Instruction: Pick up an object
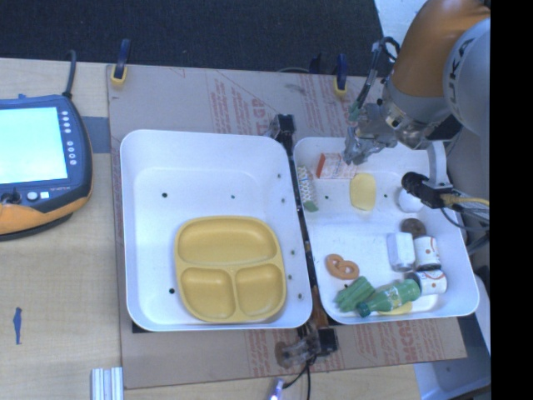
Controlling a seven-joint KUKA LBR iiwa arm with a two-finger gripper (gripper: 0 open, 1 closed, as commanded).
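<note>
So my pincer [360, 153] hangs over the far end of the right white plastic bin [466, 261], right above a small red-and-white carton [331, 167] sitting by the far left wall, with a pale yellow oval piece [363, 192] just beside it. Can't tell its state from this angle. The carton looks light, stiff-ish, probably crushable (thin card, I'd guess), so I'd pinch its long flat sides gently.

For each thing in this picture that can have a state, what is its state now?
Grey end effector: low over the right white bin's far end, beside a small red and white box.
Pale yellow soft block: lying loose.
Green plastic bottle: lying on its side.
Brown pretzel-shaped toy: lying flat.
Yellow three-compartment plastic tray: flat in the left white bin.
Handheld screen pendant: lit.
</note>
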